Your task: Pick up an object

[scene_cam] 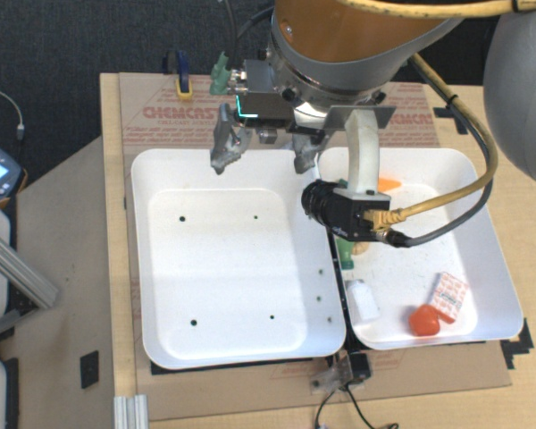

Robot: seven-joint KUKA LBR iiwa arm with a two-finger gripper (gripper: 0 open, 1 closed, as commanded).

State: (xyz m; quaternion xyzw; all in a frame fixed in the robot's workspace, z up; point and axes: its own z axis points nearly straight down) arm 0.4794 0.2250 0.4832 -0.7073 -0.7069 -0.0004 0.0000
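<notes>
Seen from above at a slant: two shallow white bins side by side on a bench topped with brown cardboard (143, 105). Left bin (161, 266) bare white inside, marked by four small dark dots. Right bin (491, 266) holding the loose things: a red ball (424, 321) near its front edge, a small red-and-white packet (450, 294) touching the ball on the side toward the right rim, a white block (364, 299) near the front-left corner beside the shared wall, a green item (345, 254) partly hidden just behind that block, and an orange piece (389, 185) toward the back edge.

Grey and orange arm (366, 16) reaching in over the back of the bins. Claw (266, 153) hanging above the back edge of the left bin, near the shared wall, fingers (225, 150) spread apart with nothing between them. Black fitting with a tan hose (447, 199) hanging over the right bin's left side.

Judged progress: task barely begun. Nothing gripped, nothing lifted, every thing lying in the right bin. Left to do: move over the right bin, lower onto one thing, close, raise it.
</notes>
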